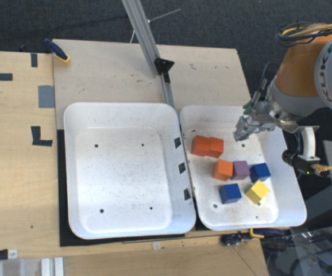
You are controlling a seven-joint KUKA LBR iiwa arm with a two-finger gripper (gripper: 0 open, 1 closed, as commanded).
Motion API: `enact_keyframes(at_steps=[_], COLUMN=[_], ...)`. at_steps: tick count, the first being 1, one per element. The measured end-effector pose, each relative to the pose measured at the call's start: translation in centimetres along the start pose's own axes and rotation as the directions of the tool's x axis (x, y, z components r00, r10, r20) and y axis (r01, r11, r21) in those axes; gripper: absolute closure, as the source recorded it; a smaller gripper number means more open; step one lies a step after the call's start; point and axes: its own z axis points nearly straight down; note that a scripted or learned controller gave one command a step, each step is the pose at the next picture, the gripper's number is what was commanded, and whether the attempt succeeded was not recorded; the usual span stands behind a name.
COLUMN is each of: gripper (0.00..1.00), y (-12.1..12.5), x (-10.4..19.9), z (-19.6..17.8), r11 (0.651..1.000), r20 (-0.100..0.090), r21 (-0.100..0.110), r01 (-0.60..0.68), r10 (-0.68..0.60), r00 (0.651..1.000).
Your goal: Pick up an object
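The right bin (pixel 281 211) holds several small blocks. A long orange block (pixel 207 146) lies near its middle, with a smaller orange cube (pixel 223 169) and a purple cube (pixel 240 169) just below it. Two blue cubes (pixel 259 171) (pixel 230 192) and a yellow block (pixel 258 191) sit toward the front. My gripper (pixel 242 132) hangs over the bin's upper right part, to the right of the long orange block and apart from it. Nothing shows between its fingers.
The left bin (pixel 74 154) stands beside the right one. A slanted metal pole (pixel 146 33) with a black clamp (pixel 164 66) crosses the bench behind the bins. A blue and yellow tool (pixel 57 50) lies at the bench's far left corner.
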Motion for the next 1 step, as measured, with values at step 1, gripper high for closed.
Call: enact_keyframes(at_steps=[1], gripper=[1.0], y=[1.78], x=[5.36], z=[-0.85], r11=[1.0], r20=[0.0], r21=[0.001], r01=[0.0], r10=[0.0], r00=[1.0])
